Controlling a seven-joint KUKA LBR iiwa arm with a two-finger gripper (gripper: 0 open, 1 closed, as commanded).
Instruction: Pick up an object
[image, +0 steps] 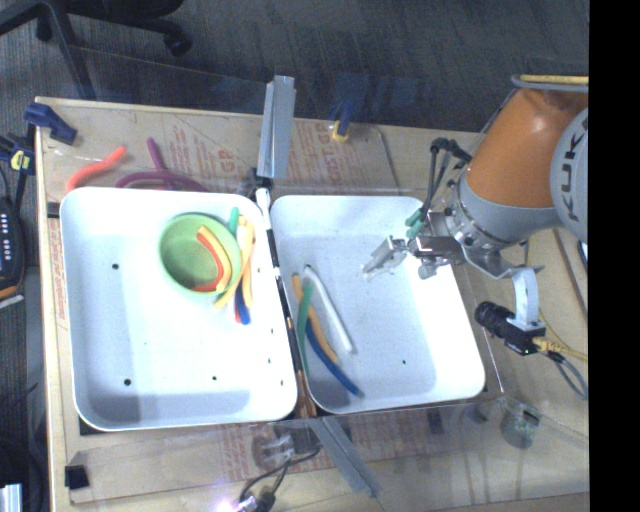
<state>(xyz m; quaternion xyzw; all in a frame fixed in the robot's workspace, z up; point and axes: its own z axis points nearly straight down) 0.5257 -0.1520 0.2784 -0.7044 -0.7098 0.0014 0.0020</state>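
Grey arm (520, 190) half cut off, fingers (383, 258) spread, empty, above right bin (440, 370).

Even overhead light, soft shadows inside the white bins (180, 405) — slightly soft focus, mild glare.

The arm (560, 150) carries part of its maker's name in dark letters on its grey shell at the right, where "KU" can be read. The bench (200, 150) bears faint red printing, too blurred to make out.
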